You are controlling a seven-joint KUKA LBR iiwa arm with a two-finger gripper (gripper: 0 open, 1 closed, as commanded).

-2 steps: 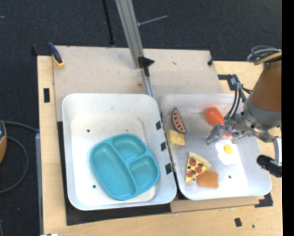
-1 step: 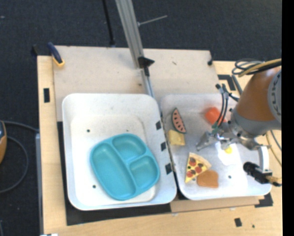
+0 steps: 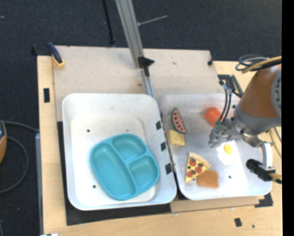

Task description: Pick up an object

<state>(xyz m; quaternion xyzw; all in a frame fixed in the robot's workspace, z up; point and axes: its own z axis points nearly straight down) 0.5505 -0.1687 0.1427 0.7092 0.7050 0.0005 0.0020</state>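
The end effector (image 3: 220, 135) hangs over the right bin (image 3: 245, 191), whether open or closed I cannot tell, with the small yellow-and-white piece (image 3: 227, 150) just beside it, toward the bin's near edge.

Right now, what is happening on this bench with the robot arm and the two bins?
A grey robot arm reaches in from the right over the right bin. Its end effector is low in that bin, between an orange ball-like toy and a fried egg toy. Nothing is seen in its grip yet. A watermelon slice, a pizza slice and other toy food pieces lie nearby. The left bin holds a blue divided plate.
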